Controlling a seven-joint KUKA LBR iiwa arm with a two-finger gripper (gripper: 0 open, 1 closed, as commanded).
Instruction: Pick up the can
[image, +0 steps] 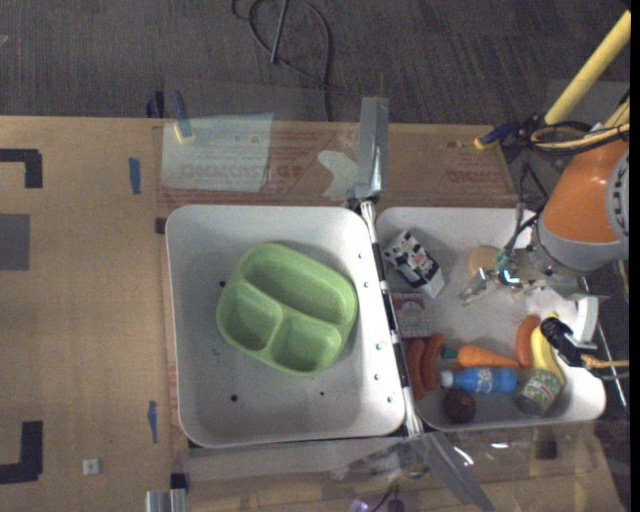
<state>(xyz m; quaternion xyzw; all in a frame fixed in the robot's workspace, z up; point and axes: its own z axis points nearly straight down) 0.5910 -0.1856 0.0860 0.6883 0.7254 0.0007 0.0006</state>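
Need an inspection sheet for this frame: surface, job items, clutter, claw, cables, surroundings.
Surface: bench bears left bin and right bin.
Job's things: can in right bin's near right corner, beside a blue bottle.
Clutter: green tray in left bin; carton, carrot, banana in right bin.
Grippers: claw over right bin, holding nothing visible.
Cables: black loop on floor.
Surroundings: blue tape on bench.

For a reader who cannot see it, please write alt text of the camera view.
The grey and orange arm's tool hangs over the right bin, apart from the can in its near right corner beside a blue bottle, carrot and banana. The left bin holds a green divided plate.
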